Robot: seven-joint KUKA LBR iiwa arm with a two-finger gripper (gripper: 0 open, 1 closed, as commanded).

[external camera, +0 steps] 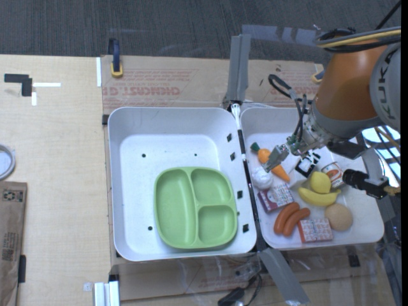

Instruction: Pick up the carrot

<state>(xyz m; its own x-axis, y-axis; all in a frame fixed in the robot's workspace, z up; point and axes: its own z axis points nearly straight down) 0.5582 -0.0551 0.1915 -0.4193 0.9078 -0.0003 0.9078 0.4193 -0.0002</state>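
Camera view: the two-finger gripper (279, 156) is lowered over the small orange carrot with a green top (268, 159), in the far left part of the right white bin (373, 233).

Whether anything is pinched cannot be told, since the claw's state is hidden by its own body and the carrot beneath it. A miss is judged likely: the carrot is crowded by a white rounded object (261, 178) just beside it and the bin's left wall, so the fingers could be blocked, or the neighbour nudged, and the carrot rolled away.
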